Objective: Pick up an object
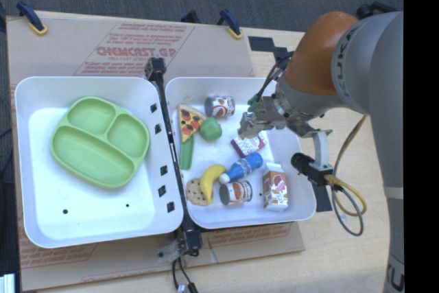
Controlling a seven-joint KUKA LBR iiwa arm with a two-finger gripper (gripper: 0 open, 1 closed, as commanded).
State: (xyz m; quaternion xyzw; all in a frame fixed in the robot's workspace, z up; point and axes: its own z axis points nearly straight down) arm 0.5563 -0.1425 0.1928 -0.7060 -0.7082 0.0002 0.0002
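Camera view, looking down at a slant on the worktop (322, 230), and the arm (357, 65) is in from the right, orange band over the right-hand bin (295, 213). The hand (252, 121) hangs low above the back-right part of that bin, right over a small purple-and-white packet (247, 145). Can I tell how the hand is set, wide or narrow? No, I cannot tell; the wrist body covers too much.

Plenty to choose from down there. A red-and-white can (220, 106) at the back, a pizza slice (189, 121) and a green ball (210, 129) just left of the hand, a blue bottle (245, 166) in the middle, a banana (211, 180) and a cookie (197, 192) toward the front, a second can (236, 193) lying on its side, and a small carton (275, 190) at the front right. Over in the left bin (27, 216) sits a green divided plate (101, 141), well apart from the action.

Where does the task stand? By my reading, nothing is lifted: every item lies on the bin floor, nothing visibly caught in the hand. The packet looks like the target, being nearest. The grasp and the lift are both left to do.
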